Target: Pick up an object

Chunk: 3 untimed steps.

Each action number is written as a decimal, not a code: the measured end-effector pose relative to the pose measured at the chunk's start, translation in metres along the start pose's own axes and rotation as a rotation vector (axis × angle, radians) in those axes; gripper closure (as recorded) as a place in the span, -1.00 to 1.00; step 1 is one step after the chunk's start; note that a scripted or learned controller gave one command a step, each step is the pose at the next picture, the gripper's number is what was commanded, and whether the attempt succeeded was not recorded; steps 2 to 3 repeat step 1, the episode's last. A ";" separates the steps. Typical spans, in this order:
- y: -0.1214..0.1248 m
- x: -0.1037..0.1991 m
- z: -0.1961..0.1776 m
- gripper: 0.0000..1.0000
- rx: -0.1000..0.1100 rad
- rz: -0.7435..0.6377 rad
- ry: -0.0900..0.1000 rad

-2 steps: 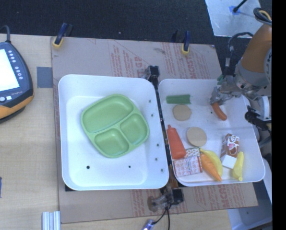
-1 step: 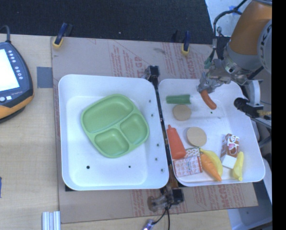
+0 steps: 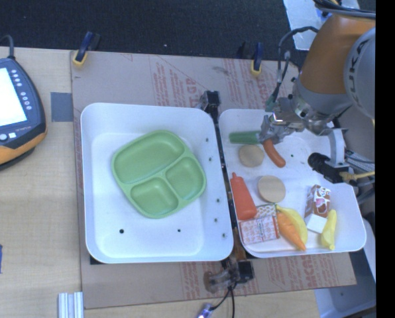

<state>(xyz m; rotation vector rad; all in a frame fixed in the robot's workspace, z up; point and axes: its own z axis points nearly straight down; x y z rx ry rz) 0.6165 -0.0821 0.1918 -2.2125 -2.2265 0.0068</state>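
- While the arm (image 3: 337,52) reaches in from the right, we see its gripper (image 3: 272,132) low over the far part of the right bin (image 3: 356,237), and we cannot tell its grasp state.
- We see a toy sausage (image 3: 274,154) just beside the gripper's tip, a green stick-shaped piece (image 3: 244,137) to its left, and a tan round disc (image 3: 251,156) just below.
- We find a second tan disc (image 3: 272,189), an orange-red bottle (image 3: 242,196), a printed packet (image 3: 260,228), a carrot (image 3: 291,228), a banana (image 3: 329,229) and a brown-and-white packet (image 3: 319,202) nearer the camera.
- We see a green divided plate (image 3: 159,173) in the left bin (image 3: 105,237).
- We note a handheld controller (image 3: 10,114) on the bench at far left.
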 end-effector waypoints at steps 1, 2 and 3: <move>-0.019 0.065 -0.034 1.00 -0.001 -0.001 0.000; -0.019 0.065 -0.034 1.00 -0.001 -0.001 0.000; -0.019 0.065 -0.034 1.00 -0.001 -0.001 0.000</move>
